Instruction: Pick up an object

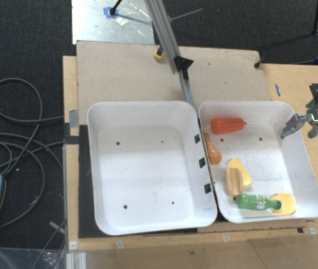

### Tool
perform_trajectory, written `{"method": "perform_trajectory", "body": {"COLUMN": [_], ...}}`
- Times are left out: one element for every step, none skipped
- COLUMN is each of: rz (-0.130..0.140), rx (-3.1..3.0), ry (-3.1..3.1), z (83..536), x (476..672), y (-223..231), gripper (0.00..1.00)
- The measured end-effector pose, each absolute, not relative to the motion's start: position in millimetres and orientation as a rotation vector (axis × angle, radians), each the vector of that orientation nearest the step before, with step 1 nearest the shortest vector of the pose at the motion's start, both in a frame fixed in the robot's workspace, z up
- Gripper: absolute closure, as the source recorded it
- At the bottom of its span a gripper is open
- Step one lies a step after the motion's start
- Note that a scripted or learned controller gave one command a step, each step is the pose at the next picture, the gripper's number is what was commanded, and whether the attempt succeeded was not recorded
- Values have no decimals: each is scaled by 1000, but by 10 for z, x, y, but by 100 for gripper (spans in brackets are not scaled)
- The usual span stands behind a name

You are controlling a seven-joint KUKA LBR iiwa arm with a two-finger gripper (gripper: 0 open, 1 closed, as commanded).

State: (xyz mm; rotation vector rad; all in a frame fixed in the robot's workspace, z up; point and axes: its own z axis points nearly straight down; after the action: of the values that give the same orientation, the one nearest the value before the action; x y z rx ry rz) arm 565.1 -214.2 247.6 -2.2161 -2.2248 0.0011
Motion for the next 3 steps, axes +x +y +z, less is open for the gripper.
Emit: {"method": "perform_trajectory", "body": {"rz": [-1, 2, 1], "rx": [-2217, -2219, -2217], "ry": [-2229, -2221, -2223], "z": [2497, 2081, 1642], "x": [5658, 5650, 5701], "y": [-2141, -2161, -2113], "gripper": [0, 0, 0]}}
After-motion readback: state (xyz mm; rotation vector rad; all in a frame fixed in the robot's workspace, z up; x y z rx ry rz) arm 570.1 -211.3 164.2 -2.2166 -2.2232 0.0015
